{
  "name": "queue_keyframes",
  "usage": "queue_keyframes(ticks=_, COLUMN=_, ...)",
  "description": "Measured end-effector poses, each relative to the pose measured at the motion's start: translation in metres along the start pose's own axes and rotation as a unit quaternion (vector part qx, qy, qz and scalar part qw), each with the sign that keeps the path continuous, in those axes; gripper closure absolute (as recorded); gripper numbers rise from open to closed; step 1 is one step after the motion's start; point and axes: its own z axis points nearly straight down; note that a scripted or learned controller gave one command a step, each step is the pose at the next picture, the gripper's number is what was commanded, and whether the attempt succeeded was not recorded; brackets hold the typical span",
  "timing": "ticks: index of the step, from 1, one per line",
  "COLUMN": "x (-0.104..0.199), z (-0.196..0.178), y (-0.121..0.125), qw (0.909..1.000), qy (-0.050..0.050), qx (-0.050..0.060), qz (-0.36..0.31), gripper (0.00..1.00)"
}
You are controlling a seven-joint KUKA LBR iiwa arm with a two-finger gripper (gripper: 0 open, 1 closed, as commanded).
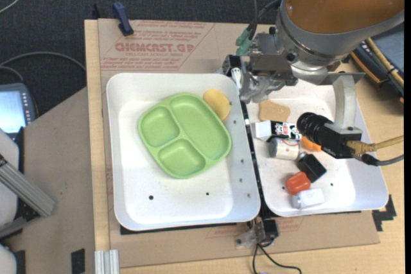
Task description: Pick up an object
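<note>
With our pincer [252, 88] hanging at the top of the right bin [372, 192], its state impossible to tell, we judged it best to descend squarely on the tan sponge [274, 111] just below it, clear of the bin wall.

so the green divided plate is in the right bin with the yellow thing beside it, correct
Not quite. The camera view shows the green divided plate in the left bin, not the right one. The rest holds: the yellow thing sits beside it, at its upper right edge.
</note>
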Motion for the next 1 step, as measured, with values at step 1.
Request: queue_keyframes(ticks=1, x=-0.0386, z=0.0962, y=-0.0017, qw=1.0, qy=-0.001, qx=0.006, qz=0.003, gripper=1.0)
